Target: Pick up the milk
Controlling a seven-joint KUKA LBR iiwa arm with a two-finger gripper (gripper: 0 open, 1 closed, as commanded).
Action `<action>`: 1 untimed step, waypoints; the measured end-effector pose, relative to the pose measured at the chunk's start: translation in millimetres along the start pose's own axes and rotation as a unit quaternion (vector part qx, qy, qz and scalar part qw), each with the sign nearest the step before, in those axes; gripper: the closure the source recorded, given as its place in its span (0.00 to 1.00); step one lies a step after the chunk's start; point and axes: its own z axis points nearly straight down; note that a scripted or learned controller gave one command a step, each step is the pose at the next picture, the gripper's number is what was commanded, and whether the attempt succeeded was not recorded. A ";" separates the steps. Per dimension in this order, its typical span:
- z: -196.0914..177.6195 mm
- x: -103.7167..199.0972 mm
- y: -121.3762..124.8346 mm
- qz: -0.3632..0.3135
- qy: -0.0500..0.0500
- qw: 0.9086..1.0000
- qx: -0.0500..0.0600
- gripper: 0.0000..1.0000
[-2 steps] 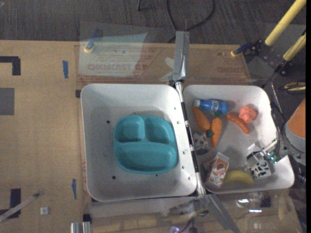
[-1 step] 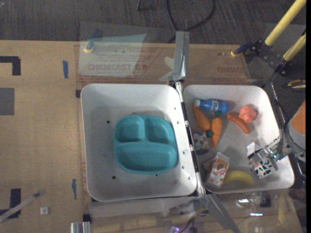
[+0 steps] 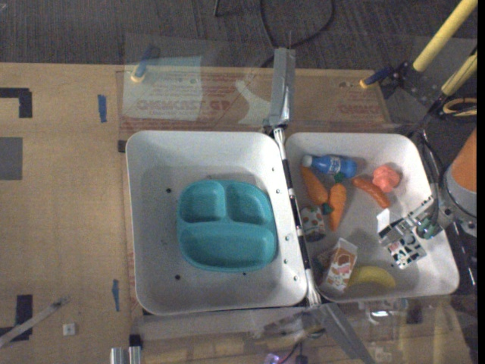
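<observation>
camera view looks down on a table (image 3: pixel 61 226) with two white bins, and in the right bin (image 3: pixel 424 279) the milk (image 3: pixel 341 265), a small carton with a red and white face, lies near the front wall, just left of a yellow banana (image 3: pixel 370 277) that touches or nearly touches it. behind the milk sit two carrots (image 3: pixel 326 196), a blue bottle (image 3: pixel 333 164) and a small spotted thing (image 3: pixel 311 222), with an orange-pink toy (image 3: pixel 381 180) further right of them. the hand (image 3: pixel 413 232) hangs over the bin to the right of the milk, well apart from it and holding nothing i can see, though i cannot tell whether it is spread or closed; left of the milk, the other bin (image 3: pixel 151 165) holds a teal divided tray (image 3: pixel 226 224).
</observation>
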 end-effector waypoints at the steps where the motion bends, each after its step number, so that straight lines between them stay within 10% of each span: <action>1: -10.2 12.1 5.6 -0.072 0.000 0.997 0.000 1.00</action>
